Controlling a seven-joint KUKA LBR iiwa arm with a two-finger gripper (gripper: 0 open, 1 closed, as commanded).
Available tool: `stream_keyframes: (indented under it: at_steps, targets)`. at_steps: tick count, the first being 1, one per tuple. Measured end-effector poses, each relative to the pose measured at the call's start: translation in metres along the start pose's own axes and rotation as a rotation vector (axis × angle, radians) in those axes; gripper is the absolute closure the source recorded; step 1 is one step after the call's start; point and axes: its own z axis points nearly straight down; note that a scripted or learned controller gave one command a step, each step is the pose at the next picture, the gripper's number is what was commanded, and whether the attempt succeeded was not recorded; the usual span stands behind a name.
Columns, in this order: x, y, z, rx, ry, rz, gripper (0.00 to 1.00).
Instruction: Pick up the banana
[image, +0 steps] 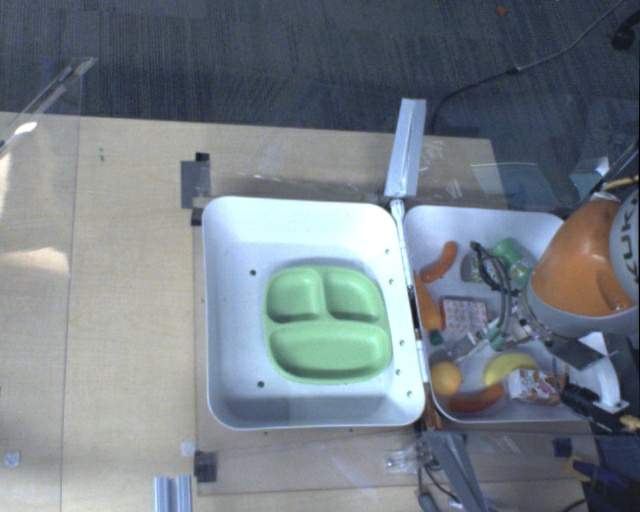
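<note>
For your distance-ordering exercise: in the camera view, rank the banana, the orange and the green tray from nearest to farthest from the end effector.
1. Banana, right bin, just below the end effector.
2. Orange, right bin, at its lower left corner.
3. Green tray, left bin, far to the left.

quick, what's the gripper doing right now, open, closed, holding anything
Gripper: over the right bin, just above the banana; open or closed cannot be told.
</note>
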Motion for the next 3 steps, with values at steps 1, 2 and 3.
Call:
stream_keyframes:
  at_steps: [1, 2, 3]
  targets:
    - [-0.001, 0.002, -0.008, -0.002, 0.000, 0.000, 1.00]
    - [-0.001, 0.002, -0.008, -0.002, 0.000, 0.000, 0.00]
    - [0.011, 0.000, 0.010, 0.007, 0.005, -0.159, 0.00]
